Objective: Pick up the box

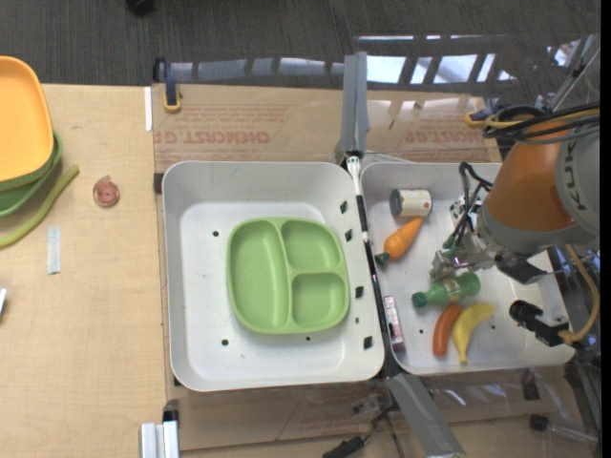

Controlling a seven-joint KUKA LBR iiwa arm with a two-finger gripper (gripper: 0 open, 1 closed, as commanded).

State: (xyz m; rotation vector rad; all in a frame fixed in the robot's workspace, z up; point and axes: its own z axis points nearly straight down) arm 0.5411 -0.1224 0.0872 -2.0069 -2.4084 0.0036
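We find the box, a thin, stiff, probably light carton, along the right bin wall at 8 o'clock from the gripper, whose fingers' spread we cannot tell; its narrow sides suit grasping.

The grey arm with its orange band reaches in from the right, wrist bent downward, its claw lowered and pointing left.
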